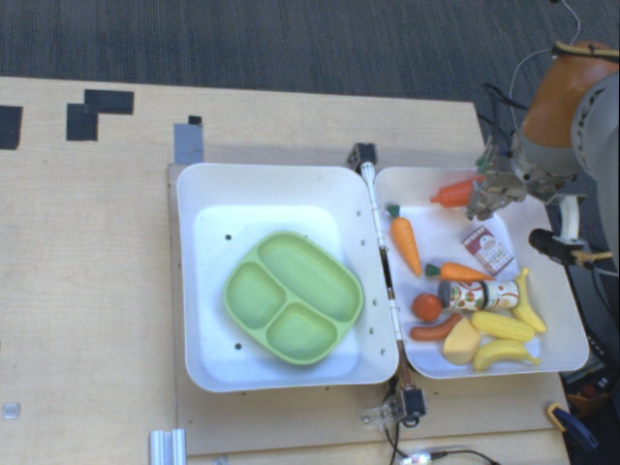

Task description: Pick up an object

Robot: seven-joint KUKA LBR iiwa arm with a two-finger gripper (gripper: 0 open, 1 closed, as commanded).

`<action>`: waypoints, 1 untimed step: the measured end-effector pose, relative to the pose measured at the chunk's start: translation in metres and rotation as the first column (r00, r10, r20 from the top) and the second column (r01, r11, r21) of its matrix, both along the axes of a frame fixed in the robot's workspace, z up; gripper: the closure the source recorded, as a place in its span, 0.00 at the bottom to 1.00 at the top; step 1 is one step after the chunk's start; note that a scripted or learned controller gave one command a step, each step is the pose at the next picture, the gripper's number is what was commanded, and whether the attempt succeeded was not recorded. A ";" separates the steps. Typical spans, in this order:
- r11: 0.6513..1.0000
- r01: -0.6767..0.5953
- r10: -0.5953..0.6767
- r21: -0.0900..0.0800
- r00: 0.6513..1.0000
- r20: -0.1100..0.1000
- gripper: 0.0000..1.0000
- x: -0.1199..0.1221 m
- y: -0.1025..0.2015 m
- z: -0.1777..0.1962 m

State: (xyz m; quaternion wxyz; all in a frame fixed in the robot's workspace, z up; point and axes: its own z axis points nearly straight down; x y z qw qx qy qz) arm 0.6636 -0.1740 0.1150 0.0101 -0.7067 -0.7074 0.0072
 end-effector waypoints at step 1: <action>1.000 0.001 -0.001 -0.004 1.000 -0.004 1.00 -0.001 0.001 -0.010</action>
